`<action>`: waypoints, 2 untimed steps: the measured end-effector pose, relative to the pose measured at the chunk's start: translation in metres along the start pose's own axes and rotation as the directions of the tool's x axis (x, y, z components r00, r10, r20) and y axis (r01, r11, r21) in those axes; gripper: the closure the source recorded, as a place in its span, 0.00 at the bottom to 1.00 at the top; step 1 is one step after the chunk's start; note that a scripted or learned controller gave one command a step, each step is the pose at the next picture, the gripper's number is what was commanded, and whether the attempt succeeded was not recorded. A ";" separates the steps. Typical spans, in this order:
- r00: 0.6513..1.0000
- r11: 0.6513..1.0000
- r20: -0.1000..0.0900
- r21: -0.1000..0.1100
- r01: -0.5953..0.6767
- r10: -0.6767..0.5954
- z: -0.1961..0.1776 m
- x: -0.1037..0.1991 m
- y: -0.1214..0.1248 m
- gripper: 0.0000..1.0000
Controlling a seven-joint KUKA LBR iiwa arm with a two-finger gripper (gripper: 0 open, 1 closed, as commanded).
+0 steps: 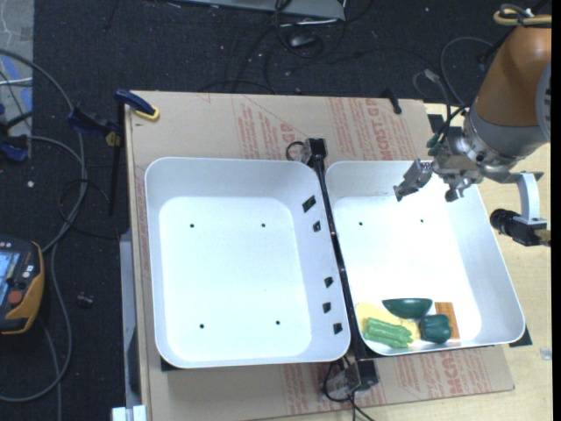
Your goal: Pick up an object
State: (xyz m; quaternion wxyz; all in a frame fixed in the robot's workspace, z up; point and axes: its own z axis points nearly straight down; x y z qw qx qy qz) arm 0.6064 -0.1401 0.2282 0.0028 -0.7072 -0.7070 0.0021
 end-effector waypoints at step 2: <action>1.000 1.000 0.001 -0.004 0.001 -0.001 0.053 -0.002 0.010 0.00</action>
